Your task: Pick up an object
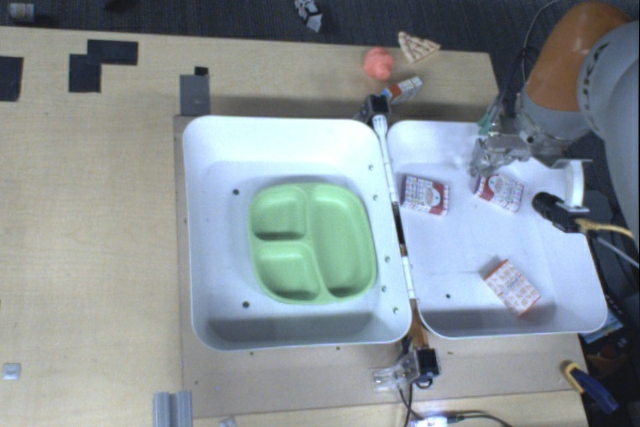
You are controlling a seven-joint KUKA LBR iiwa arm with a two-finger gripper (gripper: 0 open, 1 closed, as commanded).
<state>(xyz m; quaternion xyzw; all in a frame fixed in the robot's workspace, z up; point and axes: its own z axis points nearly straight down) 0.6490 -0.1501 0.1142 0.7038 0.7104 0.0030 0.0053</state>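
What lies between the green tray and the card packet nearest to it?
In the camera view, between the green tray and that packet lie the two bins' adjoining rims; otherwise bare white bin floor.

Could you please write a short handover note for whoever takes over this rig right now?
Gripper: low over the back of the right white bin, above one small red-and-white printed card; nothing visibly held.
Things: a second red-and-white card lies near the divider, a third towards the bin's front. The green compartment tray sits in the left white bin.
Done: no object lifted yet.
Left: grasp one card and raise it clear of the bin.
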